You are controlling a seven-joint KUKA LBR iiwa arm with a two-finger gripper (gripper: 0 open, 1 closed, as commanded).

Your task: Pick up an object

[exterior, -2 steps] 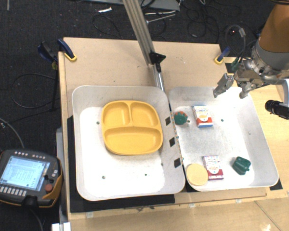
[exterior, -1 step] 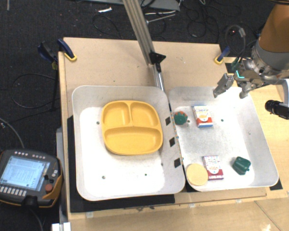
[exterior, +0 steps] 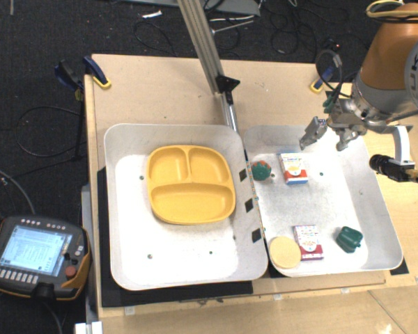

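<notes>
Gripper: grey two-finger gripper [exterior: 330, 136], fingers spread apart, nothing between them, over the right white bin's [exterior: 369, 207] far edge.
Nearest object: small red-and-white carton [exterior: 293, 168], just below-left of the gripper.
Beside it: green-and-red round toy [exterior: 262, 170].
Near edge: second carton [exterior: 308, 242], tan disc [exterior: 285, 252], dark green block [exterior: 349, 239].
Left bin: yellow divided plastic tray [exterior: 191, 184], well apart.

Yellow divided tray [exterior: 191, 185] in the left white bin [exterior: 125, 152]. Right white bin [exterior: 366, 200]: two red-and-white cartons [exterior: 293, 168] [exterior: 308, 242], dark green block [exterior: 349, 239], pale yellow disc [exterior: 285, 252], small green-and-red piece [exterior: 262, 170].
</notes>
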